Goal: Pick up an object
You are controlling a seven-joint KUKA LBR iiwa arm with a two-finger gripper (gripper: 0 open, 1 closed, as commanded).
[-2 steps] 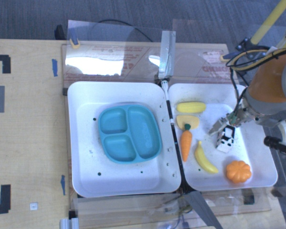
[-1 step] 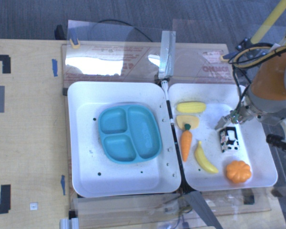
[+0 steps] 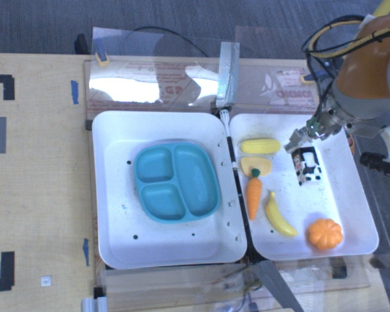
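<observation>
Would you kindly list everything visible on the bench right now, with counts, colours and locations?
bins: 2, white, side by side on the bench; left bin, right bin
divided plate: 1, blue, three compartments, middle of the left bin
corn cob: 1, yellow, upper left of the right bin
yellow piece: 1, yellow, just below the corn cob; what it is I cannot tell
carrot: 1, orange with a green top, left edge of the right bin
banana: 1, yellow, right of the carrot
pumpkin: 1, orange, lower right of the right bin
arm: 1, grey and orange, reaching in from the right
gripper: 1, black and white, over the right bin, above the bin floor right of the corn cob
</observation>
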